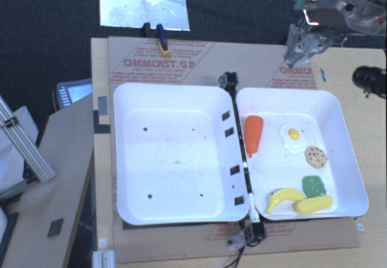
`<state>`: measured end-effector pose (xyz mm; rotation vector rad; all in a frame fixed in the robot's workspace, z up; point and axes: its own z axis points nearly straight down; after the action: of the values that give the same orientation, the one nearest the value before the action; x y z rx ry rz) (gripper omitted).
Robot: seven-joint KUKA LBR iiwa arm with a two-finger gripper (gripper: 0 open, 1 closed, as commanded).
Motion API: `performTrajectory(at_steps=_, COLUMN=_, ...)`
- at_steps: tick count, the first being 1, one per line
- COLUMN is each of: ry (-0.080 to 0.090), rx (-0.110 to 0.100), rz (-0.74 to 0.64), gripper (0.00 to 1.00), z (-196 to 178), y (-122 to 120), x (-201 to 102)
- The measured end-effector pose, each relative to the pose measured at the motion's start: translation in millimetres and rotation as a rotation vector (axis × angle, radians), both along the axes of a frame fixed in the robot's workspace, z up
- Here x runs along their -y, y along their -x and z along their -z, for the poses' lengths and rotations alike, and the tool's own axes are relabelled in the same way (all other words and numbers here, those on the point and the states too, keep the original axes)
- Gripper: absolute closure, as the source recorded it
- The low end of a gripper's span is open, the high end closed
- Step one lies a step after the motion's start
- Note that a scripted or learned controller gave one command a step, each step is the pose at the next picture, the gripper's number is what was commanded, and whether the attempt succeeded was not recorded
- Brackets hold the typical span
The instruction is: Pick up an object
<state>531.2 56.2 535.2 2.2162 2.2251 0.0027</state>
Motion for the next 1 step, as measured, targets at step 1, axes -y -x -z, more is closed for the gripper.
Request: performTrajectory(at_steps=1, ry=0.000, rx=0.000, rz=0.000, gripper=1.00, z=0.0, y=8.1, x=-4.7)
